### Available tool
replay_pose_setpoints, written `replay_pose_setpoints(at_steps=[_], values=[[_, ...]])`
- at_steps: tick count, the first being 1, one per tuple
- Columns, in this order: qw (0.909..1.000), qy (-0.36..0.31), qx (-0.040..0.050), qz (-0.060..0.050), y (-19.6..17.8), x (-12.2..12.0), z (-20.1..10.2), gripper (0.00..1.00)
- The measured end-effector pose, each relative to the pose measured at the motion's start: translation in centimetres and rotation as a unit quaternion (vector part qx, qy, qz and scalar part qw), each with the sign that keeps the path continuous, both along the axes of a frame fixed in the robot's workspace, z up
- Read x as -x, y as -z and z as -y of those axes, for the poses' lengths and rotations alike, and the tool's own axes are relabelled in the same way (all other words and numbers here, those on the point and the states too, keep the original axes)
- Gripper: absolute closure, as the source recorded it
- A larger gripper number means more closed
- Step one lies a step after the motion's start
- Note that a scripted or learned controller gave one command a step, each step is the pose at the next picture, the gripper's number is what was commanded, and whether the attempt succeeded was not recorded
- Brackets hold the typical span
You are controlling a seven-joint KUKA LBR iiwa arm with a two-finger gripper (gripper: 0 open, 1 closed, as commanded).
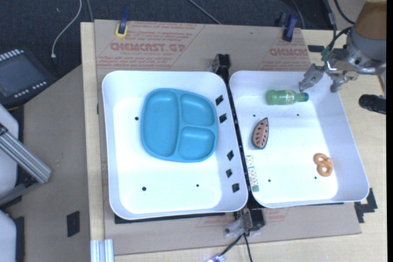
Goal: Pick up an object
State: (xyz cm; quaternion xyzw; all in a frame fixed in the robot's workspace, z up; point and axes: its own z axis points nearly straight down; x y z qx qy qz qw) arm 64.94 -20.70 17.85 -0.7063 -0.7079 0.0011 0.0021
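Gripper [322, 78] hangs with fingers apart and nothing between them, just right of the green bottle [285, 97], which lies flat on its side in the right bin [344, 132], positioned for a grasp.

We count two white bins, the left bin [123, 193] and the right bin [350, 150]. The left holds one blue divided plate [179, 124]. The right holds one green bottle [284, 97], one watermelon slice [260, 132] and one pretzel [323, 164].
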Motion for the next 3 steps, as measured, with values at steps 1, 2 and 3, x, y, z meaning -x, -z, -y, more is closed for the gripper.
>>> replay_pose_setpoints(at_steps=[1,2,3], values=[[1.0,0.0,0.0,0.0,4.2,0.2,-0.2,0.0],[1.0,0.0,-0.0003,-0.003,9.6,0.4,-0.2,0.0],[1.0,0.0,0.0004,0.001,8.1,0.2,-0.2,1.0]])
